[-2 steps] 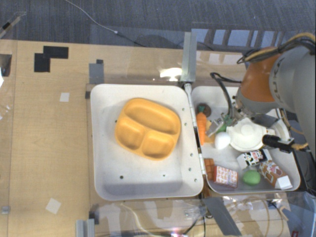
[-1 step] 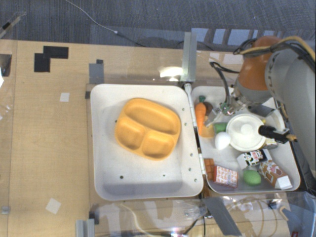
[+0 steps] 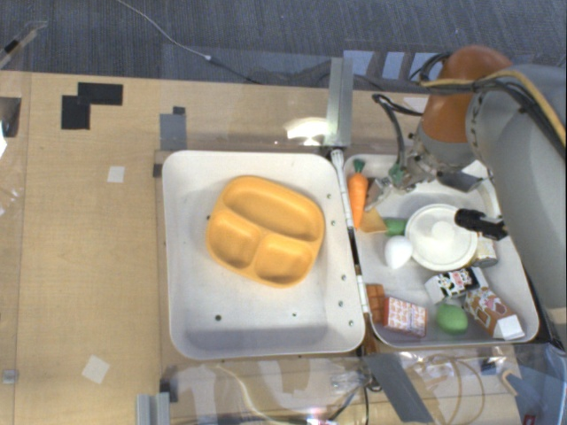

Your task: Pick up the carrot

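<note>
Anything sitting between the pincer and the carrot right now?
In the camera view, the pincer hangs just right of the carrot. A dark piece lies on the white bin floor between them; I cannot identify it.

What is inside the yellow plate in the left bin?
The yellow plate in the left bin has three sections, all bare. Whatever lies under the plate is hidden. The carrot lies in the right bin.

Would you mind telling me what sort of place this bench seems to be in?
Probably a robotics lab. A grey arm reaches over two white bins, one holding a carrot and other toy food, and black markers are fixed to the bench.
</note>
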`<control>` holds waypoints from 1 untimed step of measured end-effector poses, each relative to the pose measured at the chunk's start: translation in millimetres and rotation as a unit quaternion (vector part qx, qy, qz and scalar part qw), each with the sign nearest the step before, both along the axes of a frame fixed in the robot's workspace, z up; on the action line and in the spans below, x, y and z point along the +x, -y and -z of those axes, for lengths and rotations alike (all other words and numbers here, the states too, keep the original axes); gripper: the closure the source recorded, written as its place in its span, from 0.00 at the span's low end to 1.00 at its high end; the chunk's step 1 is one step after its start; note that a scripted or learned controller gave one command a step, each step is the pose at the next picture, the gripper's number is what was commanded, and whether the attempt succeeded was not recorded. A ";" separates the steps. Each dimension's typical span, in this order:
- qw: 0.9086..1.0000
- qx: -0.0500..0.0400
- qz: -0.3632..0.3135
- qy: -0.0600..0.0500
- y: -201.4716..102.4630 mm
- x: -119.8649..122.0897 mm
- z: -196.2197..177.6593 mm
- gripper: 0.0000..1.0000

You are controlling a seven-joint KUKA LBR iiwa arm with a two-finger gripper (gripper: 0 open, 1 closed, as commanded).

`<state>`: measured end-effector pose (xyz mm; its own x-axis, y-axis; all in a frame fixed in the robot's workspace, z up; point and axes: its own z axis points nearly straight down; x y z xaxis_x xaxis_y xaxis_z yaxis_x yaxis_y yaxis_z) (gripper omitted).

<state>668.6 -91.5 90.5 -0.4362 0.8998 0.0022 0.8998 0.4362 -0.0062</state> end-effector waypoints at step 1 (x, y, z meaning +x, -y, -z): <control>1.000 0.000 0.028 0.009 0.0 -4.4 0.5 0.00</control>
<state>664.2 -91.4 90.0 -0.3856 0.9226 -0.0051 0.9226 0.3857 0.0100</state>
